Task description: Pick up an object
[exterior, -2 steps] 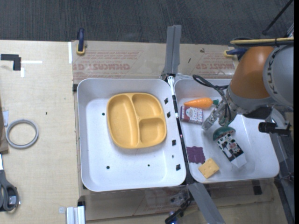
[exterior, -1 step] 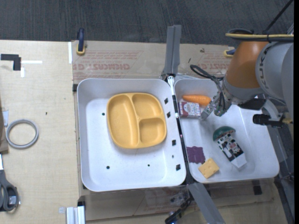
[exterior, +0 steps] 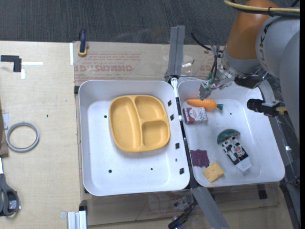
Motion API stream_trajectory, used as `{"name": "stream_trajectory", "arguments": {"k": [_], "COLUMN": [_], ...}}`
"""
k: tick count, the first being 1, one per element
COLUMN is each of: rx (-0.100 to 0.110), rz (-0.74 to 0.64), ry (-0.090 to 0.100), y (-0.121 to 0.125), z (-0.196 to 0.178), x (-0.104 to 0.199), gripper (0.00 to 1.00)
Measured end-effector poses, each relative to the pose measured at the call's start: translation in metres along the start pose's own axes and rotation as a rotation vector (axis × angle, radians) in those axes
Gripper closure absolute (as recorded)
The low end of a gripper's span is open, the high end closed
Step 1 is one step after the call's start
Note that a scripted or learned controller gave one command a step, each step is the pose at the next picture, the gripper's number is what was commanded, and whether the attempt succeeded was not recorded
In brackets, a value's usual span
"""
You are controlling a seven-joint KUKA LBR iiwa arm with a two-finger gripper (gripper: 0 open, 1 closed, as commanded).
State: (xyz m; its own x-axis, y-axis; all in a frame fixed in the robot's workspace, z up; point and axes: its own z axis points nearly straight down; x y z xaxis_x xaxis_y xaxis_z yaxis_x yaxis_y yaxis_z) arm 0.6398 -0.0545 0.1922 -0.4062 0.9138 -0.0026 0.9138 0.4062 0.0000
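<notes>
You see the end effector (exterior: 208, 90) low at the far rim of the right bin (exterior: 267, 149), just above the carrot (exterior: 201, 103); whether its fingers are open or shut you cannot tell, for the tips are small and blurred against the cables, and nothing can be seen held between them. Take the carrot as your landmark: it lies crosswise near the far wall of the right bin, its green end pointing toward the arm (exterior: 267, 27). Just nearer to you than the carrot, almost touching it, sits a small red and white carton (exterior: 195, 115), close to the divider between the bins. Well nearer than the carrot and toward the arm's side lies a black and white patterned pouch (exterior: 234, 149) with a green cap, tilted. Nearest of all, by the divider, you find a purple piece (exterior: 199, 157) and beside it a yellow cheese wedge (exterior: 212, 171) close to the near rim. Between the carrot and the arm-side wall the white floor is bare, giving open room there. Across the divider from the carrot, the left bin (exterior: 95, 166) holds a yellow divided plate (exterior: 139, 122) in its middle, with bare floor around it on all sides. Far beyond that, on the tabletop (exterior: 43, 94), lies a grey tape ring (exterior: 21, 136).
</notes>
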Motion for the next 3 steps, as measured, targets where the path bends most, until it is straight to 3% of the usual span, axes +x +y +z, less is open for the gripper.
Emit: {"name": "stream_trajectory", "arguments": {"k": [1, 2, 3], "rx": [0.001, -0.007, -0.01], "rz": [0.0, -0.155, -0.16], "ry": [0.0, -0.006, -0.01], "y": [0.0, -0.002, 0.001], "z": [0.001, 0.094, 0.082], "x": [0.0, -0.058, -0.058], "gripper": [0.0, 0.0, 1.0]}}
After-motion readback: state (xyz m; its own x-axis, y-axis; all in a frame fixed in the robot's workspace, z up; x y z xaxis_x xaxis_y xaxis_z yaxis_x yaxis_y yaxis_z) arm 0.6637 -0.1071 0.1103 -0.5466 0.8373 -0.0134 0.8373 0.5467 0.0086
